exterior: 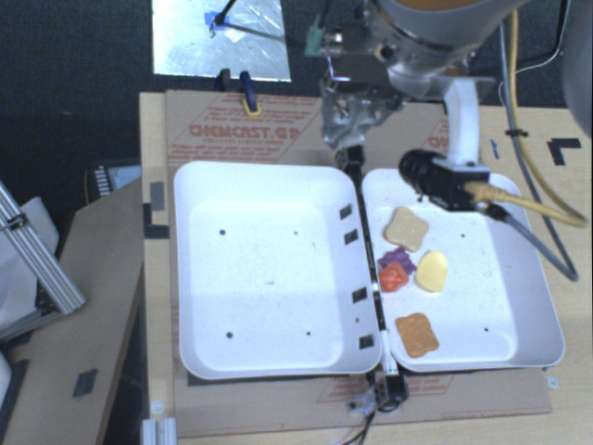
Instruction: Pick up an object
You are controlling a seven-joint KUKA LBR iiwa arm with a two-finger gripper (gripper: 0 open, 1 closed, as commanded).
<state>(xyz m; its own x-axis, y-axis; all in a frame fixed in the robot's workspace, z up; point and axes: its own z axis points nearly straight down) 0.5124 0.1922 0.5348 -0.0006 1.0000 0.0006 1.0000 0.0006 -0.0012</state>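
The right bin [519, 286] holds several small toy foods near its left side. A beige bread-like piece [407, 227] lies uppermost. Below it sit a pale yellow lump [432, 272] and a red and purple piece [394, 272] side by side. An orange-brown toast piece [417, 334] lies nearest the front. My gripper [348, 137] hangs high above the back edge of the bins, over the divide between them, well apart from every object. Nothing shows between its fingers.
The left bin [269, 267] stands beside the right one, joined by black clips [361, 295] along the divide. A brown cardboard sheet [241, 128] lies under both bins. A shiny metal plate [220, 24] sits behind the bench.
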